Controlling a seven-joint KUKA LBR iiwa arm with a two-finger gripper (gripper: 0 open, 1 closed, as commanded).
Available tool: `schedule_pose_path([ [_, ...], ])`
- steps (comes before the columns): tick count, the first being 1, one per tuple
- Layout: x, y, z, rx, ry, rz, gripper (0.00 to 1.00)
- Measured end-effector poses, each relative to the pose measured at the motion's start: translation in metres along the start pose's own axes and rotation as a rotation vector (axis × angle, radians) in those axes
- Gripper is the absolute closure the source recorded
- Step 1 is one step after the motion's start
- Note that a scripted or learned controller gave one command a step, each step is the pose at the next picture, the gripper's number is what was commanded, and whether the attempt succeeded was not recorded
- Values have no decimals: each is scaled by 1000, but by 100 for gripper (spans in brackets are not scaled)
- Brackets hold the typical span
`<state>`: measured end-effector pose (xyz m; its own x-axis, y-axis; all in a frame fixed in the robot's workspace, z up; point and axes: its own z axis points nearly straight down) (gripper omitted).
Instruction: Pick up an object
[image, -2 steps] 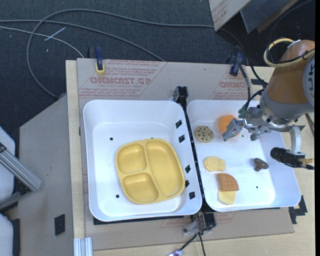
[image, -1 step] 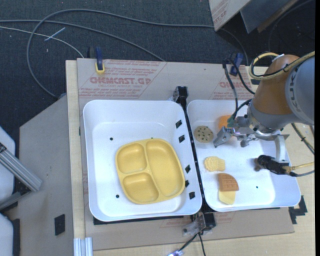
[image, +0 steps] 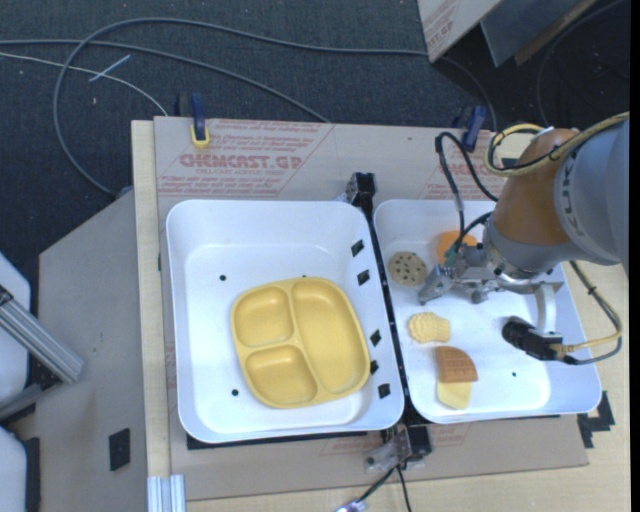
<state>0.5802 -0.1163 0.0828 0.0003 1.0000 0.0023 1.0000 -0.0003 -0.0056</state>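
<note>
- The grey arm's tool (image: 455, 285) sits low in the right white bin (image: 570, 395), toward its upper middle; how far its fingers are parted I cannot tell — nothing shows between them.
- An orange rounded piece (image: 450, 243) lies just at the tool's 12 o'clock, partly hidden by it.
- A round speckled beige cookie (image: 406, 267) lies near, at the tool's 9 o'clock.
- A pale yellow ridged toy piece (image: 429, 327) lies near, at 7 o'clock; a tan-and-yellow wedge like a bread slice (image: 455, 376) lies farther, at 6 o'clock.
- The left white bin (image: 195, 235) holds a yellow three-compartment plastic tray (image: 298, 341), its compartments bare.
- Open floor in the right bin lies at the tool's 4 o'clock — toward the lower right corner.
</note>
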Motion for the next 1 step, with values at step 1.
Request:
schedule_pose_path([
  [1, 0, 1, -14, -6, -1, 0, 100],
])
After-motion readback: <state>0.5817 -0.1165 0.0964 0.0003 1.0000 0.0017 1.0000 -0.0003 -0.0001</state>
